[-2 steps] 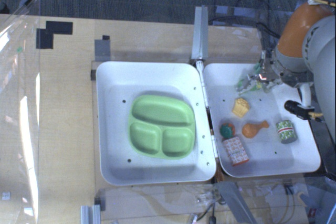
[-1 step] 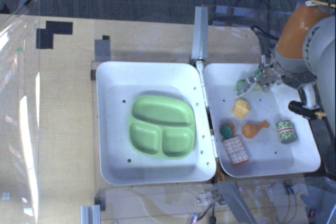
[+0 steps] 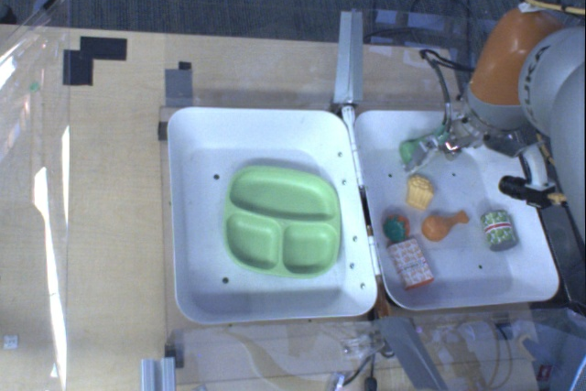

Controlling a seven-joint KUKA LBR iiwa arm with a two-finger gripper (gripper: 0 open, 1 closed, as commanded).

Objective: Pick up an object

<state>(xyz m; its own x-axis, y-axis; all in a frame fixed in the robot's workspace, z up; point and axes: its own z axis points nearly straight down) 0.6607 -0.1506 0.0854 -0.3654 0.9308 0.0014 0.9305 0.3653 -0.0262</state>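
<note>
**Ana:** Green toy [image 3: 414, 148], that's the one I'd call the target: it lies in the back left part of the right bin [image 3: 540, 284], and the end effector [image 3: 446, 140] sits just beside it, maybe touching its right end.

**Ben:** Is it gripped?

**Ana:** I can't say. The tip is small and blurred against the toy, so whether it is spread or pinching anything is not readable. I would not count it as held.

**Ben:** How would it handle?

**Ana:** It looks like a small moulded play-food piece, so likely light and stiff, with a smooth skin that could slip out of a shallow pinch. Best taken across its narrow middle, fingers well down either side, not at the tapered end.

**Ben:** Other candidates?

**Ana:** Nearer the front lie a yellow corn piece [image 3: 419, 191], an orange drumstick [image 3: 444, 224], a small can [image 3: 499, 230], a red box [image 3: 409, 262] and a round teal-and-red piece [image 3: 396, 228] touching the box's upper corner. The can is rounded and may roll; the box offers flat, parallel sides. The green divided plate [image 3: 282, 219] in the left bin [image 3: 192, 197] is broad and shallow, awkward except at its rim.
</note>
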